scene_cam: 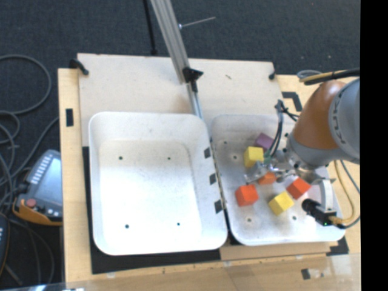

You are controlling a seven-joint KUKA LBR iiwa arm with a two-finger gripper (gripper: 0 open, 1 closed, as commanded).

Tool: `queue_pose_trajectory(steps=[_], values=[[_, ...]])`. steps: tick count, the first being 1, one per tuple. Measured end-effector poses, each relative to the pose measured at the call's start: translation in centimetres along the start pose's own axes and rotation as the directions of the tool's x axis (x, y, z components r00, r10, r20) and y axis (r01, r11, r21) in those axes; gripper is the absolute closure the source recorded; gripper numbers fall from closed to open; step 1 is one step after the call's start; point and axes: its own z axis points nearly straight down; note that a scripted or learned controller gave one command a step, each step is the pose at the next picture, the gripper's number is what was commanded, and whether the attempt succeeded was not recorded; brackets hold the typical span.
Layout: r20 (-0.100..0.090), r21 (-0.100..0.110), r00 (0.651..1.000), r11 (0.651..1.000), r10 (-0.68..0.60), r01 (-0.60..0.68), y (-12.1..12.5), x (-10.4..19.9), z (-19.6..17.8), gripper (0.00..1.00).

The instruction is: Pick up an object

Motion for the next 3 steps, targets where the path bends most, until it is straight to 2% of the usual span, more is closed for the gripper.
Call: queue_pose_trajectory(steps=[1,2,3], values=[[0.002,-0.006,1.0,1.0,-0.002,0.002,2.7,4.9,1.8,0.0],[0.002,-0.005,1.0,1.0,0.0,0.0,8.8,2.3,-1.0,0.0],[0.002,-0.002,1.0,1.0,-0.001,0.001,6.0,5.2,1.8,0.0]])
